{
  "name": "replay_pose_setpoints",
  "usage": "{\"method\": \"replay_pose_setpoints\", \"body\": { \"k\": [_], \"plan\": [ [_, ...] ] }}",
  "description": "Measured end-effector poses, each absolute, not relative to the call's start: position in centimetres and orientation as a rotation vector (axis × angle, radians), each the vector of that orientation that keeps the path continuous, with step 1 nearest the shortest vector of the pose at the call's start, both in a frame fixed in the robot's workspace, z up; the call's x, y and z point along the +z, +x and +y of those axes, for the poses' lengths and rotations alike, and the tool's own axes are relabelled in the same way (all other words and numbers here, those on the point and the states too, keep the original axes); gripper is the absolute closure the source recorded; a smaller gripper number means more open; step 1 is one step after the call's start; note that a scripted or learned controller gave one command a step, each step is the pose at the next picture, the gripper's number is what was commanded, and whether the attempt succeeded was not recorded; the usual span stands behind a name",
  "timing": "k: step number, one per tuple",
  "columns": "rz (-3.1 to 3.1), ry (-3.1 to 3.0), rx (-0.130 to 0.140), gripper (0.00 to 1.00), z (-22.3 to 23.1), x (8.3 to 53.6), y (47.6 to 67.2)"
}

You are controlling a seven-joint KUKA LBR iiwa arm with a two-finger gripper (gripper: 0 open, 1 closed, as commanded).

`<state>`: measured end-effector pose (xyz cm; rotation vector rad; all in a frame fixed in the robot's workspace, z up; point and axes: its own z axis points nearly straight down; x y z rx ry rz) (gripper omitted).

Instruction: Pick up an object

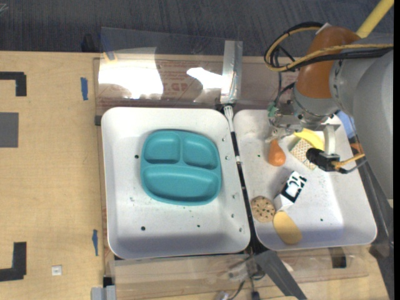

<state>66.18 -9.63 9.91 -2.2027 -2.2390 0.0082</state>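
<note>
Right bin (350, 224): gripper (289, 127), grip state cannot be told, above orange egg-shaped object (277, 153); nearby banana (310, 137), cookie (263, 208), black-and-white box (292, 188); left bin (119, 167): teal divided plate (181, 167).

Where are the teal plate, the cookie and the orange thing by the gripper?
teal plate (181, 167): camera view, middle of its large compartment.
cookie (263, 208): camera view, centre of its top.
orange thing (276, 153): camera view, its middle.

Small orange object (276, 153) in right bin (350, 224)

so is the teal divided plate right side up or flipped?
Right side up: the teal plate shows its three recessed compartments facing the camera, lying flat in the left bin.
</note>
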Motion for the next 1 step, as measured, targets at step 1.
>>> {"method": "replay_pose_setpoints", "body": {
  "k": [1],
  "plan": [
    [-2.191,-2.257,-0.012,1.0,-4.84,19.0,59.97]
  ]
}}
